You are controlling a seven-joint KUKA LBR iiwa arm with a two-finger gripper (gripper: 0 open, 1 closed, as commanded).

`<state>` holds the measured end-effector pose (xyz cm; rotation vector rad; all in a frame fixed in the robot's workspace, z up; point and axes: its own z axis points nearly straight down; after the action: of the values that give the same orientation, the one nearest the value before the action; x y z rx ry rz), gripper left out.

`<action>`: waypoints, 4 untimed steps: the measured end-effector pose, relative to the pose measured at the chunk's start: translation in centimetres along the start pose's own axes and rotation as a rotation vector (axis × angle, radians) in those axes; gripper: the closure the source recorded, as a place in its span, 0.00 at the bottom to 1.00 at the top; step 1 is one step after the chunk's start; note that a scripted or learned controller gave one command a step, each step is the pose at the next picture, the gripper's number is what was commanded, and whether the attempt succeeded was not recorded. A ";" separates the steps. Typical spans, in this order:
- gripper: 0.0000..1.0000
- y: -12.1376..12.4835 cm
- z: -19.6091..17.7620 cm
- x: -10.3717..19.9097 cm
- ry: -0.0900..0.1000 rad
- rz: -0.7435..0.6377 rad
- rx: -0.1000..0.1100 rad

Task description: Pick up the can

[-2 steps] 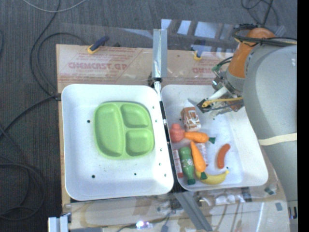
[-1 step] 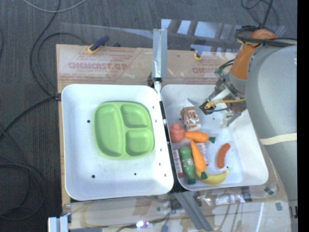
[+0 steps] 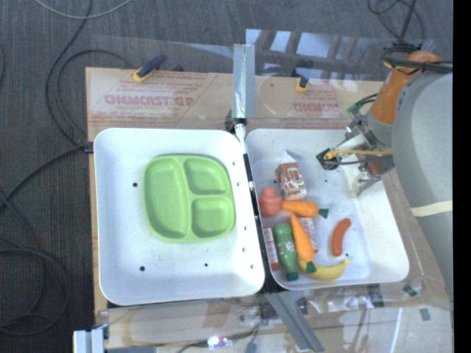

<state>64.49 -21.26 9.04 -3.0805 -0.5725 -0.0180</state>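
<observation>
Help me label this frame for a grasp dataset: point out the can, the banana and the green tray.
can point(image 3: 291, 180): camera view, on its brown printed side.
banana point(image 3: 327, 271): camera view, on the middle of its yellow curve.
green tray point(image 3: 163, 197): camera view, on the floor of its large left compartment.

bins 2 point(image 3: 110, 219) point(image 3: 383, 219) | tray 1 point(image 3: 190, 197) | carrots 2 point(image 3: 300, 208) point(image 3: 301, 240) | banana 1 point(image 3: 327, 271) | sausage 1 point(image 3: 339, 237) | bottle 1 point(image 3: 286, 250)

The can point(image 3: 291, 181) lies on its side on the floor of the right bin point(image 3: 383, 219), toward that bin's upper left. It is short, with a brown and white label and a pale end facing up the view. It sits just above the orange carrot point(image 3: 300, 207), beside a pink toy point(image 3: 269, 201).
</observation>
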 end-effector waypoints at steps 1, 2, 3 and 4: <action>1.00 0.1 -0.8 -0.2 -0.011 -0.004 -0.004; 1.00 -3.6 -10.5 2.5 -0.016 -0.016 -0.004; 1.00 -7.9 -0.2 -2.9 -0.013 0.039 -0.004; 1.00 -10.3 -17.5 3.7 -0.016 0.157 -0.003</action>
<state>64.09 -10.52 26.69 -3.1208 -0.3295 0.0065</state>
